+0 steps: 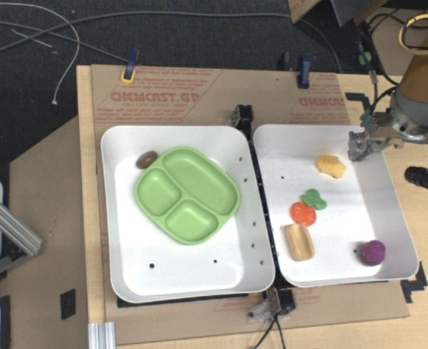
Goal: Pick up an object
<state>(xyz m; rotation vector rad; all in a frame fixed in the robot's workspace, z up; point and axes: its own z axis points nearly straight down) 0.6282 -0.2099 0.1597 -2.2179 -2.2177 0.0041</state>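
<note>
The right bin holds a yellow lump, a red tomato with a green top, a tan bread-like piece and a purple ball. My gripper hangs at the bin's upper right edge, just right of the yellow lump and apart from it. Nothing shows between its fingers. The left bin holds a green sectioned plate and a small brown object by the plate's upper left.
The two bins sit side by side on a cardboard-covered bench with blue clamps at the back. Cables lie on the dark floor behind. The arm's grey and orange wrist stands over the right bin's far right corner.
</note>
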